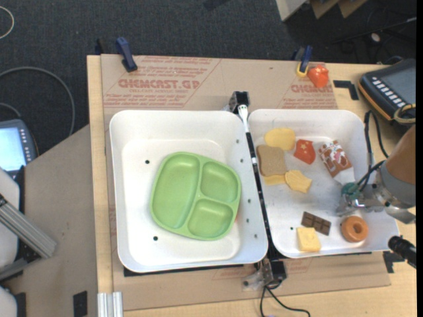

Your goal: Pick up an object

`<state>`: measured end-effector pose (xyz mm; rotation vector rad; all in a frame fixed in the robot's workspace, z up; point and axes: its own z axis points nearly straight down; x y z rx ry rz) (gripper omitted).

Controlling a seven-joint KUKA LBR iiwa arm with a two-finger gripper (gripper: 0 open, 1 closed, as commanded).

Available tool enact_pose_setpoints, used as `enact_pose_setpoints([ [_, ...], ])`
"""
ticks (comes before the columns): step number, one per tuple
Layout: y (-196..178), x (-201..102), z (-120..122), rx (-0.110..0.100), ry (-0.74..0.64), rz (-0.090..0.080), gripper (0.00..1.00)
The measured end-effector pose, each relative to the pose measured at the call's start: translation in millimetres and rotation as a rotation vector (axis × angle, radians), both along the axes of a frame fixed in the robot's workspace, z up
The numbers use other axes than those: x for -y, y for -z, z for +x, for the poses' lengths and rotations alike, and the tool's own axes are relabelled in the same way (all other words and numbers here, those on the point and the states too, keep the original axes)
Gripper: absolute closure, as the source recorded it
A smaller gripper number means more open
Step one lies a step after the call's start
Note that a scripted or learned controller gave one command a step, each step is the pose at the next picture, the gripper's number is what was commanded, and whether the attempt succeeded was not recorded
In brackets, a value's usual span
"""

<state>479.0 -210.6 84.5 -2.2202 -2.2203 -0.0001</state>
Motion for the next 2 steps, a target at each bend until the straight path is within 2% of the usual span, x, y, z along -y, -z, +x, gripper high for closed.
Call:
enact_pose_setpoints([
  [2, 0.0, -3.2, 0.0, 0.000, 0.000, 0.000, 1.00],
])
